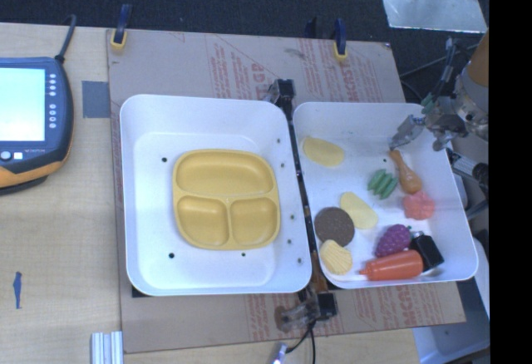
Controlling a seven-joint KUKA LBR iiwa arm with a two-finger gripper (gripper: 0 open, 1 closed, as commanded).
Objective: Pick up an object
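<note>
I'm working in a robotics lab. A teach pendant (29, 121) sits on my desk (58, 254). 2 white bins (133, 188) rest on clamped cardboard (241, 63).

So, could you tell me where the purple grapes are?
The purple grapes lie in the right bin, near its front edge, just above the orange carrot and beside the black block.

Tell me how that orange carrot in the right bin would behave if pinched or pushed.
The orange carrot looks smooth and rounded, so it may slip or roll. It seems to be rigid toy plastic, probably light. It touches the black block, which could shift.
</note>
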